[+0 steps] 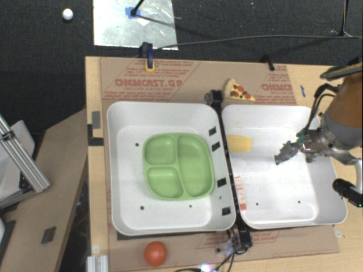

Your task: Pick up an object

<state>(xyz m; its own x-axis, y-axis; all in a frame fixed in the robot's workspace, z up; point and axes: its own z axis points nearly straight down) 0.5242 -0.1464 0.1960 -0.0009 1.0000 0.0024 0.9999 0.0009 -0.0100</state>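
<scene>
Looking down at a slant, you see two shallow white bins side by side on a brown cardboard-covered bench. In the right bin (283,208), a small pale yellow object (239,144) lies near the upper left corner, close to the wall shared with the other bin. It is smooth, matte and rounded, somewhat oblong, lying flat on the bin floor. The gripper (283,153) reaches in from the right, low over the same bin, to the right of the yellow object and apart from it. It is dark and metallic.

The left bin (122,208) holds a light green plastic tray (178,166) with three rounded compartments. A toy pizza slice (239,90) sits on the cardboard above the bins, and a red-orange ball (155,253) sits below them.
</scene>
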